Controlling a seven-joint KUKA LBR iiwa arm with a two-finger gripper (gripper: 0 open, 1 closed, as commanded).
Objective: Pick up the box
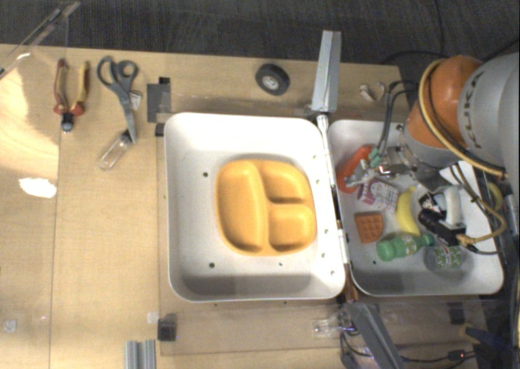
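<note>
**Box just on the near side of the gripper, in the right bin**

Lying in the right-hand white bin (487,282), toward its left wall – a small pink-and-white box (380,193), seemingly flat on the bin floor. Crowded by neighbours: a red-orange item (355,166) just on its far-left side, a banana (407,210) touching or almost touching on its right, an orange waffle-like piece (368,227) just on the near side, and a green bottle (401,246) nearer still to the tabletop's front edge.

Reaching in from the tabletop's right edge, with the gripper (376,172) low over the far-left part of that bin. Open or closed – cannot tell, too much metal and cable in the way. No sign of anything held.

Judged from this: box a short way toward the front edge from the gripper, nearly underneath. Long axis too blurred to call, perhaps slanting. Likely calls for a small shift frontward and a straight descent, with the banana the tightest obstacle.
</note>
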